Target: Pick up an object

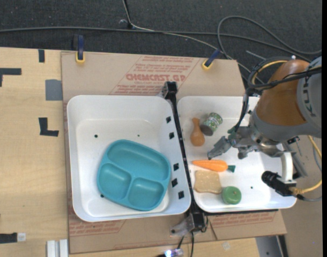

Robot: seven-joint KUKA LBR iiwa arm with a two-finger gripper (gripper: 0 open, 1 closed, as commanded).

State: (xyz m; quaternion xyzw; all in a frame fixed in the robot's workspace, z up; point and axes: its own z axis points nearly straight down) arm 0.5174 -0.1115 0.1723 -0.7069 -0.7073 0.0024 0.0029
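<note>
Faintly red "CHEMCAST GP" print on cardboard sheet (pixel 153 74) under bins.

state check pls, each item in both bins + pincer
blue divided tray: flat in left bin, compartments bare
carrot: lying on its side, right bin
bread slice: flat
green ball: resting, near front wall
can: tipped over
wooden pin: lying down
pincer: open, above the carrot, holding nothing

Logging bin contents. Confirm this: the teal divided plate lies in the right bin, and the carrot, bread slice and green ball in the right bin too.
Wrong on the teal divided plate: the camera view shows it in the left bin. The carrot, bread slice and green ball do lie in the right bin.
</note>
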